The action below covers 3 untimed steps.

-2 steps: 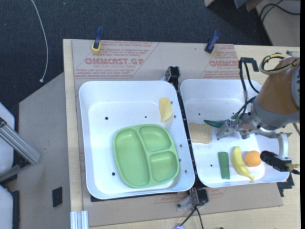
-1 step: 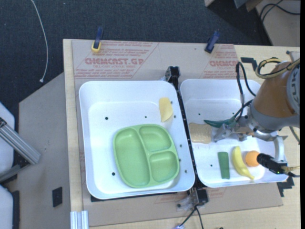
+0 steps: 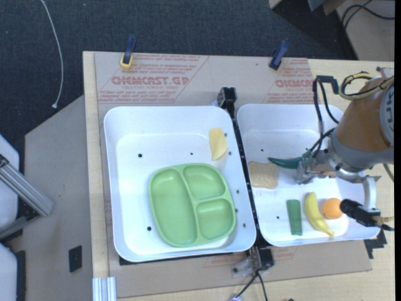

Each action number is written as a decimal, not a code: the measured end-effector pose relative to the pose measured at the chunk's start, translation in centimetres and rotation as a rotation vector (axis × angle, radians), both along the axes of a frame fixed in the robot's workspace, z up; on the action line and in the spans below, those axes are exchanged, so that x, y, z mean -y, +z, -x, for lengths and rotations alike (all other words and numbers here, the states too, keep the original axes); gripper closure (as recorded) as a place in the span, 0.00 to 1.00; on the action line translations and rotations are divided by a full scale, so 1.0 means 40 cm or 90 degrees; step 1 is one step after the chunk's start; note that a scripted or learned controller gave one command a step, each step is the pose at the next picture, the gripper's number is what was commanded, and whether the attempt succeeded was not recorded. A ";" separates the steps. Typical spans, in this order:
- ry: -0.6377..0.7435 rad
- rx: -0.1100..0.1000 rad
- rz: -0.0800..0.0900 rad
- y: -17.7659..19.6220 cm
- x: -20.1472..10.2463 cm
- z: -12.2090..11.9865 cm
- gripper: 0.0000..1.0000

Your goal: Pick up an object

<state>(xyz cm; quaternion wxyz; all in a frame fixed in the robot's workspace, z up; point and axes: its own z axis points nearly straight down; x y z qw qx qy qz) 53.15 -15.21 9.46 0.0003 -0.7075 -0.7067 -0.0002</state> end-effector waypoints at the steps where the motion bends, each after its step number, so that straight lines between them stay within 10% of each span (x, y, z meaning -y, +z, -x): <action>1: 0.001 0.003 0.002 0.155 0.010 -0.004 1.00; 3: 0.002 0.004 0.003 0.416 0.034 0.005 1.00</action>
